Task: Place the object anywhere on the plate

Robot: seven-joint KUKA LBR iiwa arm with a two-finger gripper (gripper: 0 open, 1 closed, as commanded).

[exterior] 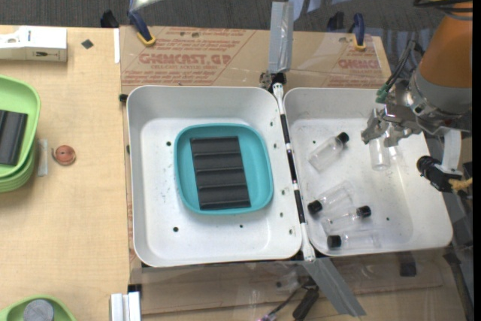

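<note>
- Two shallow white bins sit side by side on a pale wooden tabletop, seen from above at a slant.
- The left bin holds a teal plate with rounded corners, lying flat near the bin's middle.
- A dark ridged insert rests on the plate, covering most of its centre.
- The right bin holds several clear plastic vials with black caps, all lying on their sides.
- One vial lies in the upper left part of the right bin, cap pointing up and right.
- Another vial lies near the bin's middle, and two more lie towards the front edge: one with its cap to the right, one with its cap to the left.
- The grey arm, with its orange band, reaches in from the right above the right bin.
- The gripper hangs over the upper right part of the right bin, pointing downward.
- A clear vial appears right at the gripper's tips; whether the fingers are clamped on it, apart, or together cannot be told, since the clear plastic blurs into the white bin.
- A green tray sits at the tabletop's left edge, with a small reddish round cap just beside it.
- A sheet of brown cardboard lies behind both bins.
</note>
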